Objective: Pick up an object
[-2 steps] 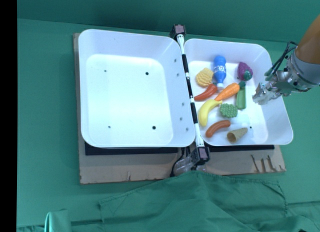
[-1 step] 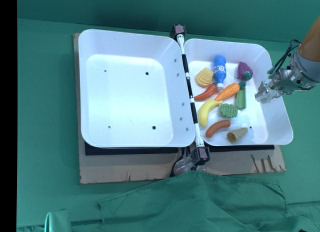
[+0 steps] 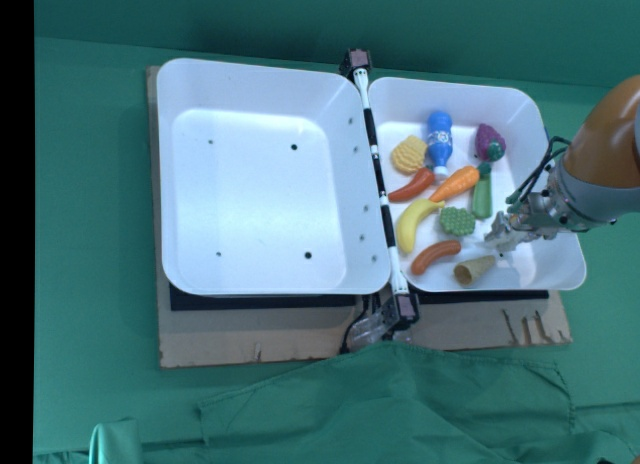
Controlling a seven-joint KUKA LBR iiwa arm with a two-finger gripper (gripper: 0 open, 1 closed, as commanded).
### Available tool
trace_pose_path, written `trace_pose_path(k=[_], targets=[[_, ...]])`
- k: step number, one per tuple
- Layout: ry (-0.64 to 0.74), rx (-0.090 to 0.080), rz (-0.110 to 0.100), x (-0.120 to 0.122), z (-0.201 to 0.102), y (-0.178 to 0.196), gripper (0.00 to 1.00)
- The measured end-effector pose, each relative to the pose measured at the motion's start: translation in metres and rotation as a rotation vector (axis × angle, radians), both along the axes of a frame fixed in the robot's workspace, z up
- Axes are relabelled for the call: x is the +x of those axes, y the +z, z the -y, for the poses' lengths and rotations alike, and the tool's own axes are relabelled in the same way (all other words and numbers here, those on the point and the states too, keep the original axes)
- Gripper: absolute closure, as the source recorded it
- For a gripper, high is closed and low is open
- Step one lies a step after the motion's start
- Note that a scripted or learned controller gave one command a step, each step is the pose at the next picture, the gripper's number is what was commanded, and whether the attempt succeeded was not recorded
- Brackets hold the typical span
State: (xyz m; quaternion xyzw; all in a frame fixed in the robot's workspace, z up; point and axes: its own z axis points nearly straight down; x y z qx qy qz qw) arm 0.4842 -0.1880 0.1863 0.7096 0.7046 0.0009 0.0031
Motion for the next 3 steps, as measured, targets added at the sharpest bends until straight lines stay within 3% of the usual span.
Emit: trace_pose_path(k=[1, 2, 3], targets=[[-0.001, -0.005, 0.008, 0.002, 0.002, 0.015, 1.00], [0.004, -0.003, 0.006, 0.039, 0.001, -0.002, 1.00], [0.004, -0.006, 0.016, 0.031, 0.001, 0.000, 1.00]])
